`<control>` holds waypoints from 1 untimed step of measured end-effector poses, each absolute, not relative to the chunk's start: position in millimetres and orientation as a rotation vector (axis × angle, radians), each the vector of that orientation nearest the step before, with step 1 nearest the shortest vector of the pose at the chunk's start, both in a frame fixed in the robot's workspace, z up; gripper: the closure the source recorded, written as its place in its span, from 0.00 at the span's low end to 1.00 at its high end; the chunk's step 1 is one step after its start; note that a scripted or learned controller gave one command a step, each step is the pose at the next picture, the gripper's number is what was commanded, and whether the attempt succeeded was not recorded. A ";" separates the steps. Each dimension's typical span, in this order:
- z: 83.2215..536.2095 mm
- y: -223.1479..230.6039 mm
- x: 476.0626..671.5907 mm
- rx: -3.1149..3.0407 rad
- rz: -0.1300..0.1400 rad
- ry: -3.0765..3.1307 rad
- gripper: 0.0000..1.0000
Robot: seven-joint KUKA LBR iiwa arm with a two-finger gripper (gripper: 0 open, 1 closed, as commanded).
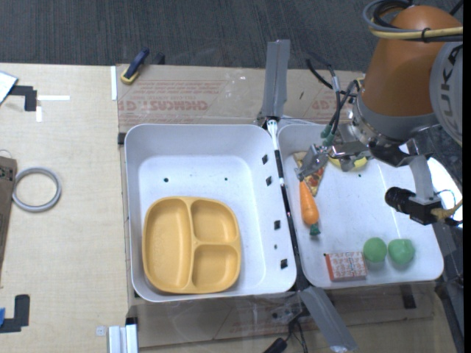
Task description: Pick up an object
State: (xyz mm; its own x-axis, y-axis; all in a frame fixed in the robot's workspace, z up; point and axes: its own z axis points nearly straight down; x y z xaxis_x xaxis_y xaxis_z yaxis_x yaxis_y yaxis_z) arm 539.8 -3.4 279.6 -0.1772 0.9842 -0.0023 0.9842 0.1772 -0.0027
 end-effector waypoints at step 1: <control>194.4 -48.6 513.8 1.853 -0.004 2.540 0.00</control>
